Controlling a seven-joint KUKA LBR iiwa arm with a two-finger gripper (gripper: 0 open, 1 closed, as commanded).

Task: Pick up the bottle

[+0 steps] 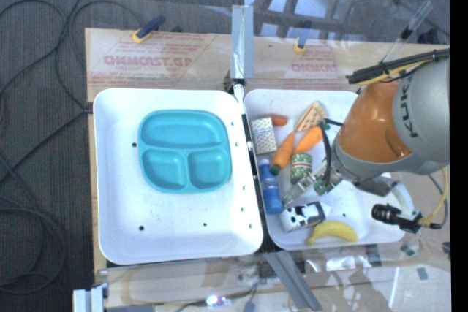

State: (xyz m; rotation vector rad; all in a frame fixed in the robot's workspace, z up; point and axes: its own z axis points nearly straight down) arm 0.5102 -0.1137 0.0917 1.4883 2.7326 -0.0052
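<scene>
The bottle point(269, 188) is small and blue with a blue cap, and lies along the left wall of the right bin point(365, 219). My gripper point(307, 187) hangs low over the middle of that bin, just right of the bottle and below a green can point(300, 166). It does not touch the bottle, and a narrow gap shows between them. The grey arm with its orange band point(373, 131) covers the right part of the bin.
Around the gripper lie two orange carrots point(284, 150), a white patterned roll point(263, 134), a bread wedge point(311, 115), a black-and-white toy point(303, 215) and a banana point(333, 231). The left bin point(117, 215) holds a teal divided plate point(184, 150).
</scene>
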